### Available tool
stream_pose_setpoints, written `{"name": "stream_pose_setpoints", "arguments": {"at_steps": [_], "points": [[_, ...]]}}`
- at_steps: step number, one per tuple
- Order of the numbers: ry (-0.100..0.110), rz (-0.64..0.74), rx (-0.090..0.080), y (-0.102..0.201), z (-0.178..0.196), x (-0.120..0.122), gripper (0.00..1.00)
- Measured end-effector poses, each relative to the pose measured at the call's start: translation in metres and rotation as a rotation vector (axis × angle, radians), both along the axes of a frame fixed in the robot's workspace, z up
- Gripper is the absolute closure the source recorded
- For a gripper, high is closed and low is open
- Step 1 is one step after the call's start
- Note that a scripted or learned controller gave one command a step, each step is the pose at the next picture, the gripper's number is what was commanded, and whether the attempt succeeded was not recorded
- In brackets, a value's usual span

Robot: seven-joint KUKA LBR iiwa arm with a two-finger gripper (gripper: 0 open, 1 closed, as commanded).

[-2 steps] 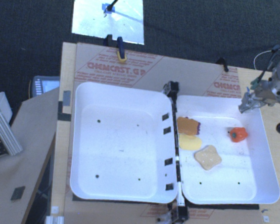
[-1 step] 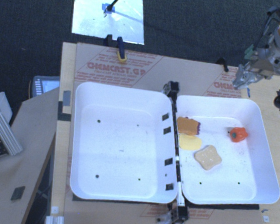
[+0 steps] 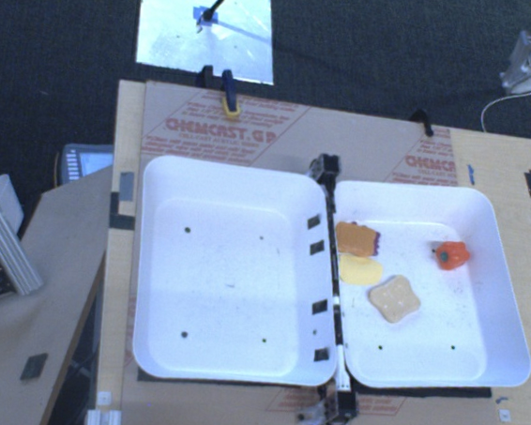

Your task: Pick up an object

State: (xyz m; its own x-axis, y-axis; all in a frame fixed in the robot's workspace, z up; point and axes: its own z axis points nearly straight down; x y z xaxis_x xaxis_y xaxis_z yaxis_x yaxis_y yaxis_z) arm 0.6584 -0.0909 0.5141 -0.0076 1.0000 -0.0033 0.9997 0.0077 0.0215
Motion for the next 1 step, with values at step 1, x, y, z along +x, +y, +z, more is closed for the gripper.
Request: {"name": "stream_pose_setpoints", "arguments": {"at_steps": [1], "points": [[0.015,0.005,0.005,0.0869,0.0231,0.0105,1.00]]}}
